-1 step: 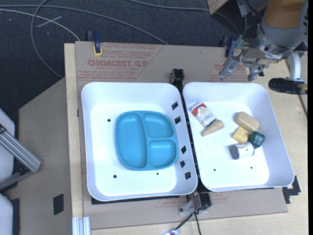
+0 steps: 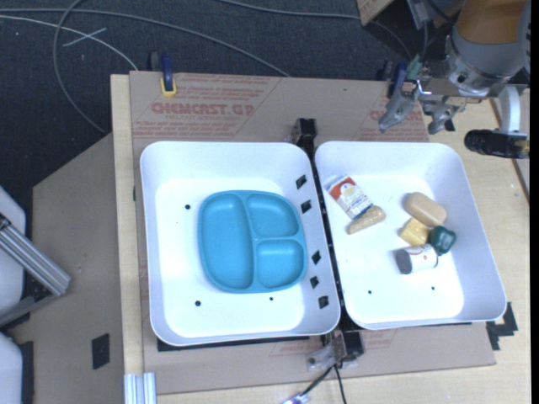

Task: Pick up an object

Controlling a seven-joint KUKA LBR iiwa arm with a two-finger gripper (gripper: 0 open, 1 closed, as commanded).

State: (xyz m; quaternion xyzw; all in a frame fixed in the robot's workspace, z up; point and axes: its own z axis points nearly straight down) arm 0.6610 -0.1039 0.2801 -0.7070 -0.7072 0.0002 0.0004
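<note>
The right bin [image 2: 472,301] holds several small objects. A red and white packet [image 2: 349,196] lies next to a tan crusty piece [image 2: 366,220]. Further right are a tan bun-shaped item [image 2: 424,209], a yellow block [image 2: 413,231], a dark green piece [image 2: 442,240] and a grey and white item [image 2: 413,261], clustered together. My gripper [image 2: 413,125] hangs raised over the far rim of the right bin, open, with nothing between its fingers [image 2: 391,119].
The left bin [image 2: 168,293] holds a blue divided plate [image 2: 251,240]. Black clips [image 2: 305,131] join the bins along the middle. A blue and yellow clamp [image 2: 168,74] sits at the board's far left. Cables lie on the dark floor beyond.
</note>
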